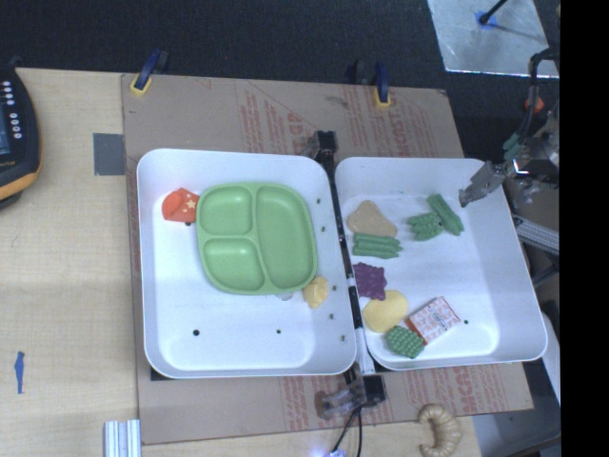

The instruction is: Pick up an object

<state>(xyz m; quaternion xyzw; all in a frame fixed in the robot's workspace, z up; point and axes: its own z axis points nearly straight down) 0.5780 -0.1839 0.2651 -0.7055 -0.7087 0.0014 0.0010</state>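
Note:
My gripper [475,188] hangs over the upper right rim of the right bin [504,284], with the arm behind it at the view's right edge. It holds nothing that I can see. Closest to it lies a dark green leafy piece [443,213], with another green piece [423,226] beside that. Further left in this bin lie a tan wedge [370,221] and a green bean pod [378,247]. Lower down are a purple piece [369,280], a yellow piece [384,310], a red and white packet [435,319] and a knobbly green piece [403,341].
The left bin [171,341] holds a green divided plate [257,238], a red piece with a star [179,205] at the plate's left and a small yellow piece [316,292] at its lower right. A black ridge [340,246] separates the bins. A tan curled object [441,428] lies on the bench below.

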